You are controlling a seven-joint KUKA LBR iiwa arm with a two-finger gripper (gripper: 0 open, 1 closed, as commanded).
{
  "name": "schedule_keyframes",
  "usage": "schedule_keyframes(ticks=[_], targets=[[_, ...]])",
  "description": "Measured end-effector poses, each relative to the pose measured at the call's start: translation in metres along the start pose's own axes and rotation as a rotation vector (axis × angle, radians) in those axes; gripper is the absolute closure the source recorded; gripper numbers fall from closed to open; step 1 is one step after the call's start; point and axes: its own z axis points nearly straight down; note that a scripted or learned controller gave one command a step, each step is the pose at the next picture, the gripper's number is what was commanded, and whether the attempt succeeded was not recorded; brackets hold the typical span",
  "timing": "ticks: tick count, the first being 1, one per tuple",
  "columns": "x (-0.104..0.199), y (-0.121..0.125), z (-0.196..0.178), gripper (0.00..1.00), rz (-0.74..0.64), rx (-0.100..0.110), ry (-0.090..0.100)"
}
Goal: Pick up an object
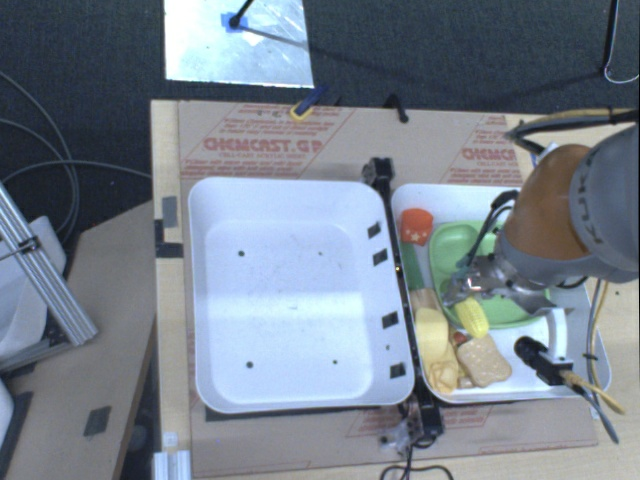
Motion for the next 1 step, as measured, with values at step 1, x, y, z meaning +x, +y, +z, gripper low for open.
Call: schedule_keyframes(ticks=[1], targets=[[0.0543, -0.0185, -0.0873, 1.00, -0.005, -0.007, 0.002]])
